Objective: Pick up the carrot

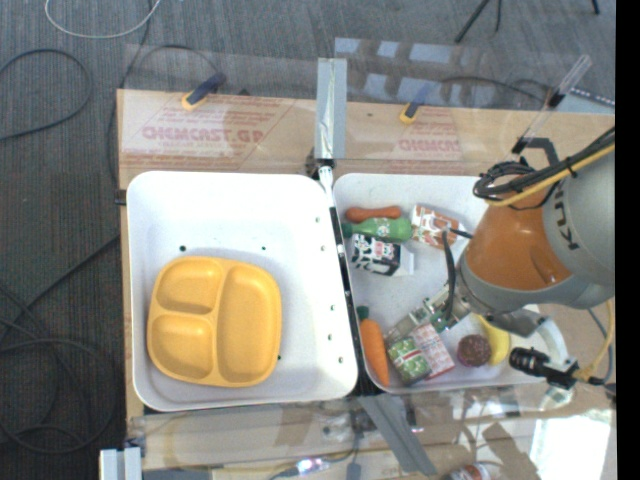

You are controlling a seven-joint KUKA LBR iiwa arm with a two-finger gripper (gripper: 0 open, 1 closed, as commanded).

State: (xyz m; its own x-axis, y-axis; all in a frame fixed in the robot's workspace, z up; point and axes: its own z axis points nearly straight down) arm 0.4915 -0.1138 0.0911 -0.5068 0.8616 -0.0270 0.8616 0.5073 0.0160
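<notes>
Lying in the right bin point(400, 190): carrot point(374, 353), beside cartons.

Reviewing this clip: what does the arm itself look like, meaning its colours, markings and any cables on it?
The arm is a rounded grey body with black KUKA lettering and a broad orange band above the wrist. Black and yellow cables loop along its top. The gripper is a small dark metal unit below the band.

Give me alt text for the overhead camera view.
A grey arm with an orange band reaches over the right bin, its gripper near the carrot by the bin's left wall. The left bin holds a yellow divided tray.
</notes>
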